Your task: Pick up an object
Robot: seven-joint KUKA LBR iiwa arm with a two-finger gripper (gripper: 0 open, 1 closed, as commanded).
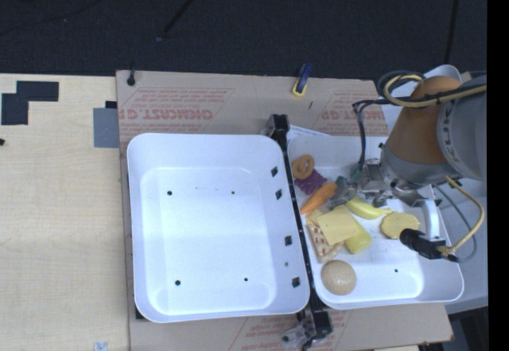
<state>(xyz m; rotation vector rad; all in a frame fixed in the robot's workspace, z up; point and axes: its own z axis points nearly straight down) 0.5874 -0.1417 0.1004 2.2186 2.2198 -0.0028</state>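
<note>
In the right bin [398, 282], the arm [433, 138] hides the jaws among toy food [342, 224]; their state cannot be told.

bins [143, 182]: 2 | toy foods [338, 226]: about 8 | arm [445, 130]: 1

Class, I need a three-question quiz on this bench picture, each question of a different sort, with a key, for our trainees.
1. True or false: the carrot lies in the left bin.
2. Which item lies nearest the right bin's front rim?
A. banana
B. round tan ball
C. purple piece
3. Fill in: the gripper is over the ____ bin.

Key
1. False; it lies in the right bin, with the other toy foods.
2. B
3. right
</note>
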